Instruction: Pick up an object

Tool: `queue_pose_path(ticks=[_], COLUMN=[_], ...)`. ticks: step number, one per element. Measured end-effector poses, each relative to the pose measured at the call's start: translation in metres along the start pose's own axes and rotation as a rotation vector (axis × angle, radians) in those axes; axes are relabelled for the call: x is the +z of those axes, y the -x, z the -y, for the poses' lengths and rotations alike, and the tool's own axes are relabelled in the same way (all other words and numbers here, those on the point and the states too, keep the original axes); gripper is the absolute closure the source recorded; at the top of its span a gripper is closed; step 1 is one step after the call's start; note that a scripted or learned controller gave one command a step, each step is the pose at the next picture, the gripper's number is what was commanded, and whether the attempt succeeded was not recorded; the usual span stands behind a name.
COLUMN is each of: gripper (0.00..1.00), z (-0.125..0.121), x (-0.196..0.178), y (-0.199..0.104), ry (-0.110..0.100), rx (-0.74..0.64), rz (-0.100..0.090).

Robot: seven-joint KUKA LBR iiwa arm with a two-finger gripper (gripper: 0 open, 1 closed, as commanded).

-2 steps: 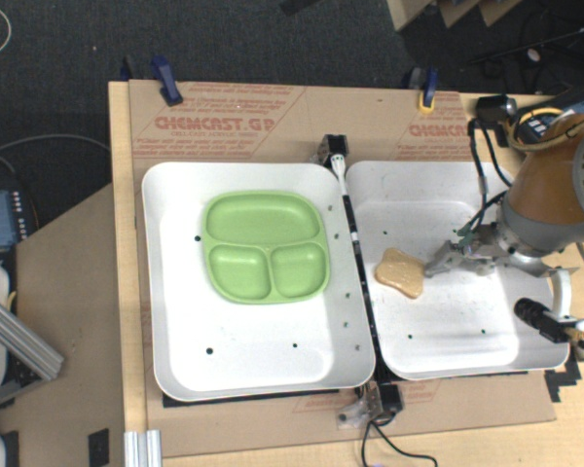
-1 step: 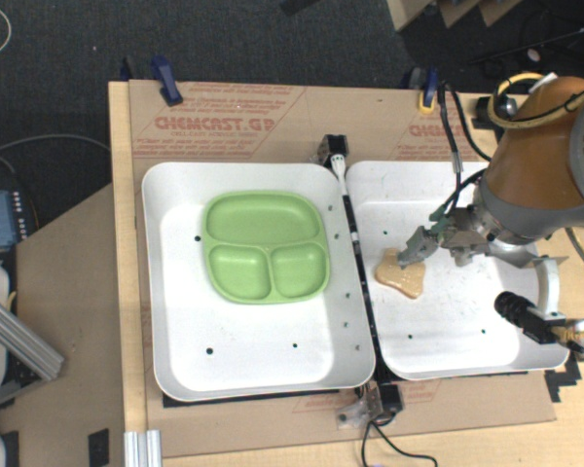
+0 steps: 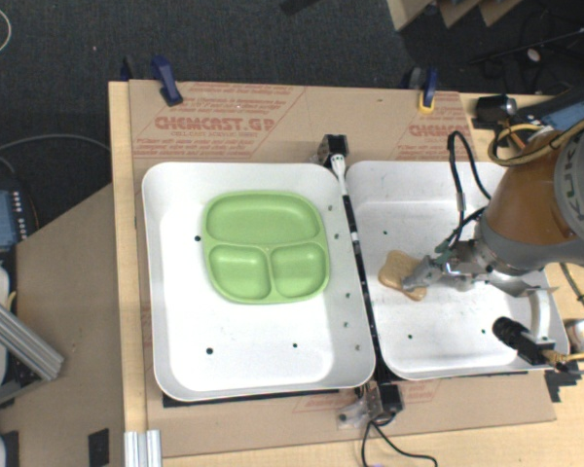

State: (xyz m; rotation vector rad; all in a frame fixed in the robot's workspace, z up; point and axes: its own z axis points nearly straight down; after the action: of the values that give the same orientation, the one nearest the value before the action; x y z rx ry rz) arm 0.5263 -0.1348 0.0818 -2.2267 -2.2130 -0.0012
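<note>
Step in hand: grasp approach. Gripper [image 3: 430,272] sits low in the right bin [image 3: 409,202], touching the tan object [image 3: 399,271] at bin's left side. Finger state: can't tell. Next: you confirm object sits betw. fingers before lift.

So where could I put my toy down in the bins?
Left bin: bare floor below and left of the green tray. Right bin: free along the top and bottom. Its middle is crowded, the gripper beside the tan block.
</note>
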Motion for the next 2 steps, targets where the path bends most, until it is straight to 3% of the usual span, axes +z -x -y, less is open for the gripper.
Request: queue_pose_path(ticks=[1, 2], gripper=[0.0, 0.0], z=[-0.042, -0.003], x=[-0.006, -0.006], y=[-0.044, -0.031], ry=[0.011, 0.009], rx=[-0.011, -0.003], rz=[0.005, 0.002])
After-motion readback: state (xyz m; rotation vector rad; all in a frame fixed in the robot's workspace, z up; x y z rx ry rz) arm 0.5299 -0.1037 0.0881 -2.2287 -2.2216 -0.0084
